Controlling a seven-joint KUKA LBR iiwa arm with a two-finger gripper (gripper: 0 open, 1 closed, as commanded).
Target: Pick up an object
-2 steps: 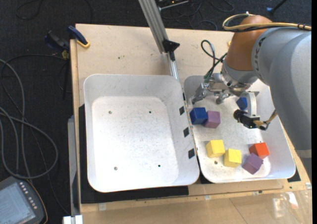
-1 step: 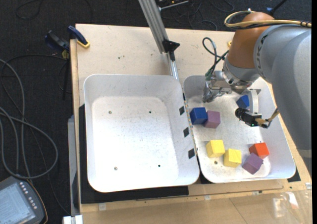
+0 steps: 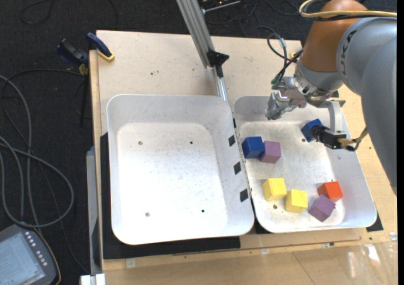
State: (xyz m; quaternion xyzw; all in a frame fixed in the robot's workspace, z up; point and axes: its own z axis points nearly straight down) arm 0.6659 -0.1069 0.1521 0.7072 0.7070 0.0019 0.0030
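The right bin (image 3: 353, 214) holds several small blocks. A blue cube (image 3: 253, 147) and a purple cube (image 3: 271, 151) sit side by side near its left wall. Two yellow cubes (image 3: 274, 188) (image 3: 297, 200) lie toward the front, with a purple block (image 3: 322, 207) and an orange block (image 3: 330, 190) at the front right. Another blue block (image 3: 312, 130) rests at the back right, next to a black and orange part of the arm. My gripper (image 3: 275, 109) hangs over the bin's back left corner, above and behind the blue and purple cubes, with nothing visibly between its fingers.
The left bin (image 3: 126, 113) lies beside the right one. A slanted metal pole (image 3: 192, 16) crosses the bench from the top to the bins' shared back corner. A blue and yellow clamp (image 3: 100, 46) lies at the bench's far left corner.
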